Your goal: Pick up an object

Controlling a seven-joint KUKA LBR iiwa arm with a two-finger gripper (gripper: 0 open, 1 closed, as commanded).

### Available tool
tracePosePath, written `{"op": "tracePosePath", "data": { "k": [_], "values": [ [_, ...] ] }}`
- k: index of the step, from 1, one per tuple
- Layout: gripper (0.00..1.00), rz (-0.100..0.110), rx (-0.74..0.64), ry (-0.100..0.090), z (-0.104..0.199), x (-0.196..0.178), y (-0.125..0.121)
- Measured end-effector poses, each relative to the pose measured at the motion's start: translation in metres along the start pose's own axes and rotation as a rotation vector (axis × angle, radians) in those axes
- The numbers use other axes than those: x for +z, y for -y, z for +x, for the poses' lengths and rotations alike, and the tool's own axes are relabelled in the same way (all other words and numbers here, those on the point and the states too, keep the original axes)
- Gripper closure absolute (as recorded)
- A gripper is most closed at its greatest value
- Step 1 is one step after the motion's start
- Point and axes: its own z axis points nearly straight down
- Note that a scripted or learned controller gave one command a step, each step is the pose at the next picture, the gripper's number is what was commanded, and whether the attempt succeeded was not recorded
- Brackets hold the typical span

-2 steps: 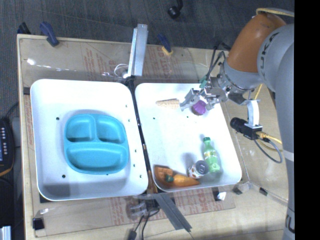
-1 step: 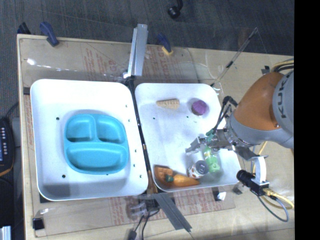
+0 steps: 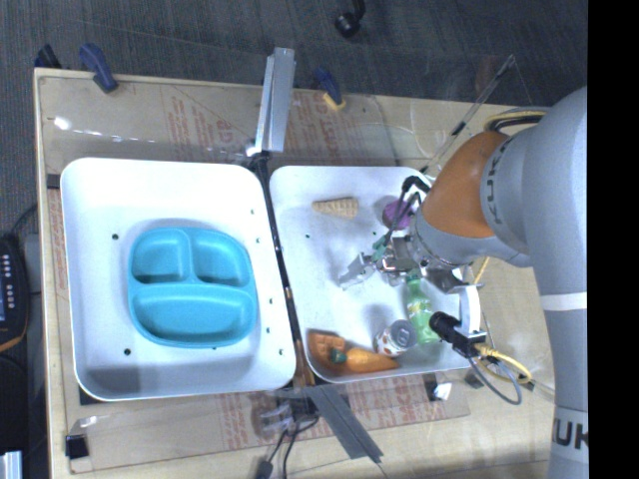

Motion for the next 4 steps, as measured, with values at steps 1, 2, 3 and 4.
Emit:
{"op": "tracePosePath", "data": {
  "k": [1, 2, 3, 4],
  "values": [
    [0.0, -0.004, 0.002, 0.0, -0.001, -0.002, -0.083],
    [0.0, -0.005, 0.001, 0.0, -0.001, -0.003, -0.114],
    [0.0, -0.002, 0.003, -0.001, -0.001, -0.002, 0.021],
    [0.0, -0.003, 0.003, -0.001, 0.0, -0.002, -0.048]
  ]
}}
